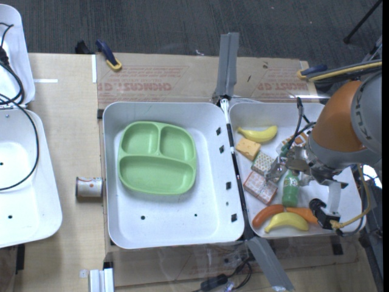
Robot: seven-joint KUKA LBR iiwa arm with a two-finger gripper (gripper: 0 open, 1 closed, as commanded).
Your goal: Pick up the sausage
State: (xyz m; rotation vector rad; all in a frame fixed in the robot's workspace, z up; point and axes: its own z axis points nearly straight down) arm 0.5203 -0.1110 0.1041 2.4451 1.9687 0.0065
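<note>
The grey arm's two-finger gripper [284, 170] is hovering low in the right white bin [340, 111]; whether its fingers are spread, I cannot tell. The orange-red curved sausage [267, 214] is lying at the bin's six o'clock, touching a yellow banana [287, 222]. A green three-compartment plate [158, 157] is sitting in the left bin [170, 227].

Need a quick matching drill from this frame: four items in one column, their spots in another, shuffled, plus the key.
Items:
1. green divided plate
2. upper banana
3. lower banana
4. cheese wedge

Places:
A. front of the right bin, beside the orange sausage
B. left bin
C. back of the right bin
D. right bin, just in front of the upper banana

Pairs: 1-B, 2-C, 3-A, 4-D
</note>
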